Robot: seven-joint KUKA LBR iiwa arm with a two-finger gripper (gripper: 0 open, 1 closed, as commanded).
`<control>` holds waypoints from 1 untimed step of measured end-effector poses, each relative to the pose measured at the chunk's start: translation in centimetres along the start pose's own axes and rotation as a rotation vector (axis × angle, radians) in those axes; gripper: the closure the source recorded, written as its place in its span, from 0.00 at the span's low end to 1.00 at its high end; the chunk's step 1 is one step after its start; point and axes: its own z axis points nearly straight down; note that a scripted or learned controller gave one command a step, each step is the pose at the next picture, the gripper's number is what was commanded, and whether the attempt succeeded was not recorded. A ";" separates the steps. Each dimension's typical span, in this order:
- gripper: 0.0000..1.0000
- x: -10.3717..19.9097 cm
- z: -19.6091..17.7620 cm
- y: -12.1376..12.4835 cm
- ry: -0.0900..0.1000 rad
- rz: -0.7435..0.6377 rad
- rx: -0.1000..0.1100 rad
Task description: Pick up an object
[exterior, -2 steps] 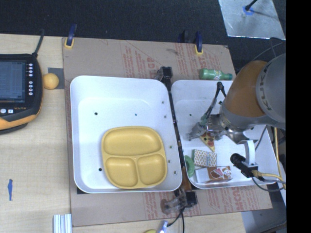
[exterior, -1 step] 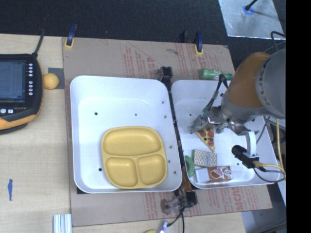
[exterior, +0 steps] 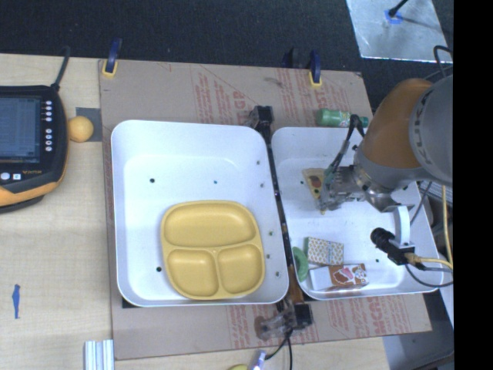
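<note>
Going by what shows, the pick is under way but not done. The arm reaches into the right bin from 3 o'clock, and its gripper is down over a small tan card near the middle of that bin, at about 10 o'clock from the fingertips. Whether the jaws are spread or pressed together I cannot tell (the wrist and cabling hide them), and nothing shows between them, so I judge no object lifted; closing on something and raising it are what is left. Counting from largest down: two white bins, the left bin and the right one; one yellow tray with three compartments, lying in the left bin toward 6 o'clock; one black pendant on the bench at 9 o'clock; in the right bin, one patterned packet and one brown packet toward 6 o'clock, one green piece by its left wall, and the tan card; one green bottle just outside the right bin at 12 o'clock; one orange ball beside the pendant.
</note>
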 end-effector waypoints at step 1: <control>0.00 0.0 0.0 0.0 0.000 0.000 0.000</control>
